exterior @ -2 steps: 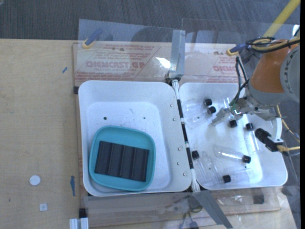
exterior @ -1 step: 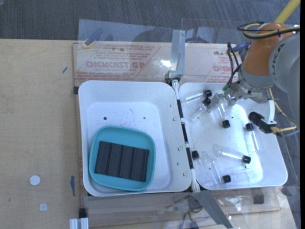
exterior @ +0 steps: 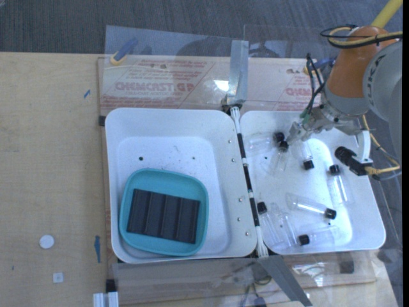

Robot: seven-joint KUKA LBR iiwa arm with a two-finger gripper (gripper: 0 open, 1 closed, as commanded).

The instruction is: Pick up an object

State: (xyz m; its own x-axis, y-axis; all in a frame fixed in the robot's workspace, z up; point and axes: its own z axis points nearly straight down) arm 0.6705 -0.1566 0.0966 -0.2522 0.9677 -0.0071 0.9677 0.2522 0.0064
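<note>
Plainly the likeliest target was the vial (exterior: 279, 141) at the upper left of the right bin (exterior: 374, 232), its black cap up against the gripper (exterior: 303, 128) and its clear body lying off to the left. More vials lay scattered through that bin: one (exterior: 338, 185) near the right wall, one (exterior: 312, 208) toward the middle, and a few crowded at the front edge. The gripper hung low over the bin's back part, just beside the nearest cap, but glare and the wrist hid it too well to tell whether it was open or shut, or whether it had hold of anything. To do this step well, it seemed wise to centre over the vial's body, not its cap, and close across the narrow width, since a smooth round tube would probably roll or squirt aside under a skewed pinch. The arm (exterior: 358, 69) reached in from the right. The left bin (exterior: 128, 123) held a teal tray (exterior: 192, 185), well apart from the work.
</note>
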